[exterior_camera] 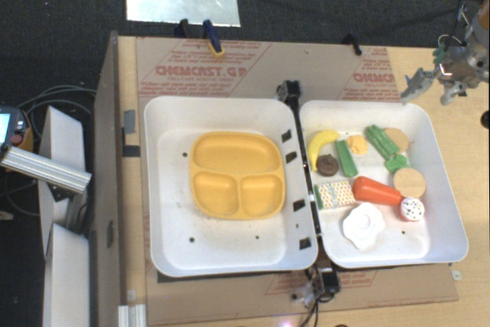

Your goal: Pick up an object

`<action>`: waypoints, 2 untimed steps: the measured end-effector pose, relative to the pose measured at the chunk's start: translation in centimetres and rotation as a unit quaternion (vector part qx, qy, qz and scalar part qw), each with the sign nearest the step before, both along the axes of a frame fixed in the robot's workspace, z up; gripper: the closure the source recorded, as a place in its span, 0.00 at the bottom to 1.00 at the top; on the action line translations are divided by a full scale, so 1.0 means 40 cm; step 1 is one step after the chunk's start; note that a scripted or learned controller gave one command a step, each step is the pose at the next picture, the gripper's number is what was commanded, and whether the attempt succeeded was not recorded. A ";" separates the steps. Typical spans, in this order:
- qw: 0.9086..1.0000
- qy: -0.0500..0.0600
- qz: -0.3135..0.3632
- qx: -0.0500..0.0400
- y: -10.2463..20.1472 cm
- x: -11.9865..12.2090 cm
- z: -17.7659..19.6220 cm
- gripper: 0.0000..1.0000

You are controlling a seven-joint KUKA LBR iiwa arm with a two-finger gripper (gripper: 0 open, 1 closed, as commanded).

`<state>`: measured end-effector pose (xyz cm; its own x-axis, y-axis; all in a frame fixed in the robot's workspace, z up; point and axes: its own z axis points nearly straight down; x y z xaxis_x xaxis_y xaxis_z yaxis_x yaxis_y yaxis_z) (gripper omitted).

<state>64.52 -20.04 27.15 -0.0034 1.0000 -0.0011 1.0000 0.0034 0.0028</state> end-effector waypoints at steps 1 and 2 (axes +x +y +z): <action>1.000 0.006 -0.001 0.003 0.068 -0.066 -0.354 0.00; 1.000 -0.001 -0.002 -0.001 -0.020 -0.027 -0.467 0.00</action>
